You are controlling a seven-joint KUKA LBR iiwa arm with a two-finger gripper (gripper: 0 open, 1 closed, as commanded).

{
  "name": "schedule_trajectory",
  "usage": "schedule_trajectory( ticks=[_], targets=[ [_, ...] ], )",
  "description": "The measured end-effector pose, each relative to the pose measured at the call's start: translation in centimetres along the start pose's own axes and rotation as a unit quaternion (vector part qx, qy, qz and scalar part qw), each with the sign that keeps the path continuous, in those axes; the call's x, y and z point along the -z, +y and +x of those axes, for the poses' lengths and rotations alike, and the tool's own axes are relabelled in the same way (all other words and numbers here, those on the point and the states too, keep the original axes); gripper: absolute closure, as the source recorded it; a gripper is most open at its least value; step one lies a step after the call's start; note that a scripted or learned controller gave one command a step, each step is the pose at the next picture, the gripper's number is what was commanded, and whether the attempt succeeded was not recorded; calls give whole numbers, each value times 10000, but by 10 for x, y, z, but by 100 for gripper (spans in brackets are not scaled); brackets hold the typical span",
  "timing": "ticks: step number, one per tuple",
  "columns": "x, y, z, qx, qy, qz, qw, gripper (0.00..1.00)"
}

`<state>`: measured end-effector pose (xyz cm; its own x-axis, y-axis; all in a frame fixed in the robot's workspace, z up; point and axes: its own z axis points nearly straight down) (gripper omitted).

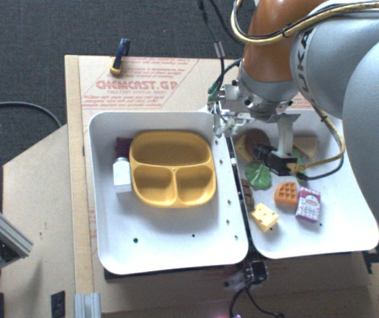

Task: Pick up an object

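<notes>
Arm [348, 58] is in from the right, orange band up top. Gripper [224, 121] sits low over the back end of the wall btwn the two bins, right at the right bin's [335, 238] back-left corner. Its tip is a tangle of metal against white, so can't tell if it's spread or closed.

Right bin: tan round item [246, 144] just right of the gripper, partly under the wrist, hard to ID. Leaf [258, 175] in front of it, waffle [285, 194] just right of the leaf. Carton [308, 205] is close by the waffle's right side, touching or not, can't say. Cheese [264, 216] is nearest the front. Brown bar [248, 194] lies along the bin's left wall, too small to name. The arm covers the bin's back-right part.

Left bin [100, 197]: yellow tray [173, 167], three compartments, approx. centre. Bottle [122, 175] against the tray's left edge. Dark item [123, 144] behind the bottle, partly hidden. Blue-yellow tool [119, 56] lies on the surface [75, 177] behind the left bin.
</notes>
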<state>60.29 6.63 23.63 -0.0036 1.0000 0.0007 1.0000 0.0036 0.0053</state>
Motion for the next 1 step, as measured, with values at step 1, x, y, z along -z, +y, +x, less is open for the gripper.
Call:
schedule_trajectory(
  ticks=[1],
  targets=[
    [-10, 7, -6, -21, -10, 15, 10000, 100]
  ],
)
